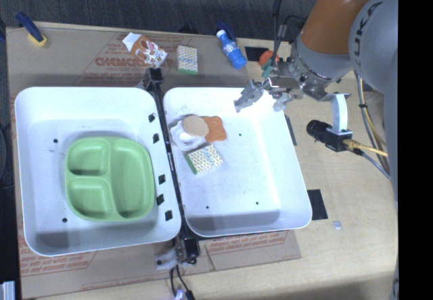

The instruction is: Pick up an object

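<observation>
Hand [262,97] over right bin's [270,183] far edge, fingers spread apart, gripping nothing. Pile of small objects [198,137] near that bin's left wall. Green tray [110,179] in left bin [34,156].

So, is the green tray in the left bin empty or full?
Empty. The green tray lies flat in the left bin, and its three compartments show only bare green.

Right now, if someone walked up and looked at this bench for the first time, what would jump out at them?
Probably the green divided tray, bright against the left white bin. Next, the big arm with its orange band reaching in from the right, its end effector over the far edge of the right bin. A small cluster of items sits in that bin near the divider.
</observation>
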`<action>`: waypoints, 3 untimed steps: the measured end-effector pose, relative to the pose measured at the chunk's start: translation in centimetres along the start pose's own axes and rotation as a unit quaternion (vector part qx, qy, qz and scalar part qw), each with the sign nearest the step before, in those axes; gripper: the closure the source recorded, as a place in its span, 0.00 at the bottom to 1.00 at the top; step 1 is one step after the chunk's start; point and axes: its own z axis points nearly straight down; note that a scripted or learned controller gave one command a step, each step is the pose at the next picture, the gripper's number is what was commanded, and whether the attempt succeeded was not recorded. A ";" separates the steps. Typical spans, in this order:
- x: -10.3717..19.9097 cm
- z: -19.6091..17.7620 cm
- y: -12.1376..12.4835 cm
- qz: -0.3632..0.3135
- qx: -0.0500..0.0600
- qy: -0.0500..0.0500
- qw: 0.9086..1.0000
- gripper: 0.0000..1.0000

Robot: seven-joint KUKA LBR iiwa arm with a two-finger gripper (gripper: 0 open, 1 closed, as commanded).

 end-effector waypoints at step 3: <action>5.3 18.9 -12.0 -0.001 0.000 0.001 1.000 0.00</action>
